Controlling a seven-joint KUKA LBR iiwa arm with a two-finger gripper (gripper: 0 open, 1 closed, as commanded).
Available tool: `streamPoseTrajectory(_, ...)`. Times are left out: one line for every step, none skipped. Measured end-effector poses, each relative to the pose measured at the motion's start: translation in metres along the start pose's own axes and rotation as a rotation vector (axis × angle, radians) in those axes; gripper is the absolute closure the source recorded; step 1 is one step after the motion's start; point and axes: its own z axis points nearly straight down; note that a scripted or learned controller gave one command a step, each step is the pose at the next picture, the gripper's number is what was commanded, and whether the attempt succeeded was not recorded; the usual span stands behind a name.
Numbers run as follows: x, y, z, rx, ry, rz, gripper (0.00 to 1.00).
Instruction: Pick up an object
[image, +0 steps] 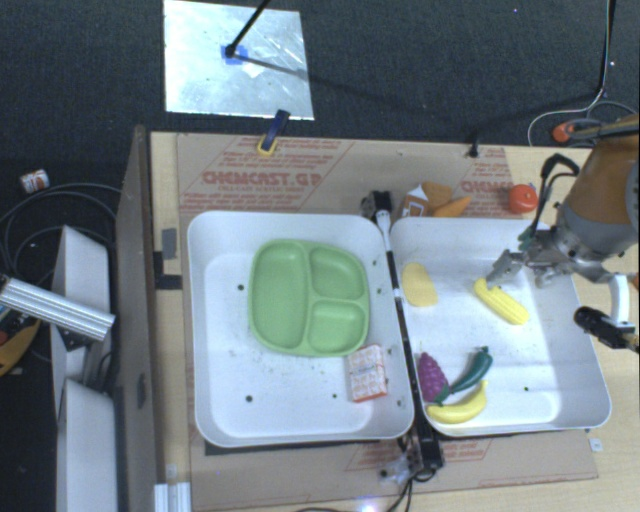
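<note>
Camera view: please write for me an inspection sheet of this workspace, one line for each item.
Surface: bench of brown board bears the left bin and the right bin side by side.
Job's things: in the right bin, corn cob, pale yellow piece, purple grapes, green pepper, banana.
Clutter: in the left bin, green divided plate and small red-and-white packet; behind the bins, carrot and orange-red ball.
Grippers: gripper just above the corn cob's far end, holding nothing.
Cables: black loops on the floor at left; white cable at top right.
Surroundings: dark carpet, silver sheet.
</note>
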Motion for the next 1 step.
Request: streamPoseTrajectory(0.0031, -0.017, 0.0434, -0.001, 0.0, -0.001, 0.0)
